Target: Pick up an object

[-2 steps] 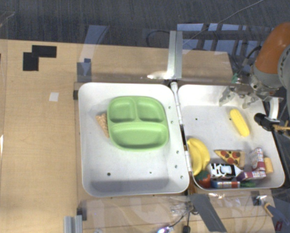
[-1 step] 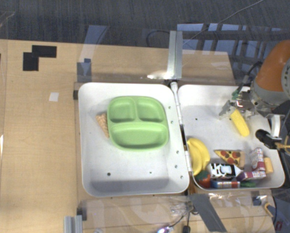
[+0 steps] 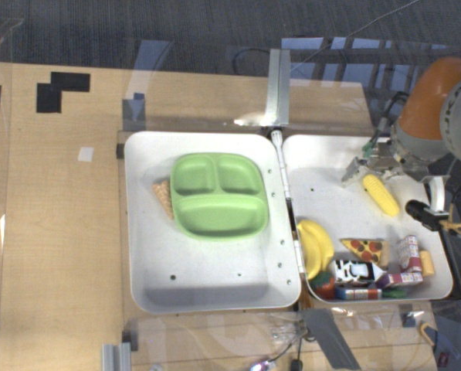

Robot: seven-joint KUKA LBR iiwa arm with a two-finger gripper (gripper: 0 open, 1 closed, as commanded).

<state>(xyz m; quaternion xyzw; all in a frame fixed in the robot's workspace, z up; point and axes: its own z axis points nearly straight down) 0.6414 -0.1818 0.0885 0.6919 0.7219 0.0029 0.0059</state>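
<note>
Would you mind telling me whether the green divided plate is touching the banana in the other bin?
Apart. The camera view shows the green plate in the left bin and the banana in the right bin, with both bins' rims between them.

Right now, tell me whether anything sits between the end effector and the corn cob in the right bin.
Nothing visible does. The end effector hangs just above the corn cob, with bare bin floor around them.

You have bright, even overhead light. The left bin (image 3: 207, 284) shows a soft grey shadow along its near wall. A small glare spot sits on the metal post (image 3: 279, 91) between the bins. Focus is fairly sharp, with mild softness at the arm (image 3: 438, 107).
</note>
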